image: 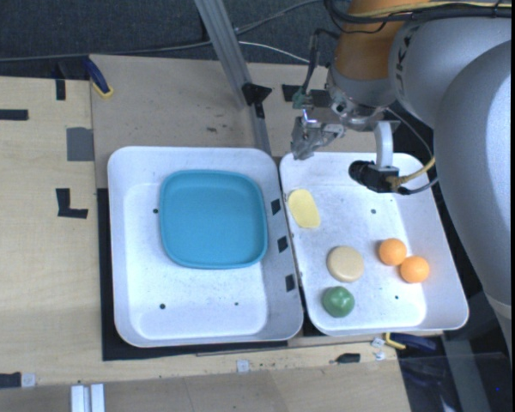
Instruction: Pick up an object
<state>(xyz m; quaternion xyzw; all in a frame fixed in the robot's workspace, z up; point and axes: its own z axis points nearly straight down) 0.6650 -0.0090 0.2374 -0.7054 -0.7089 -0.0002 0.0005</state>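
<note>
Fingers (305,144) nearly together, holding nothing — yellow piece (304,208) lies below, apart

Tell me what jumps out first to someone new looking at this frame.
Probably the big blue plate filling the left bin. Next, the grey arm with its orange band, its gripper hanging over the right bin's far left corner. That bin holds two orange balls near its right side.
</note>
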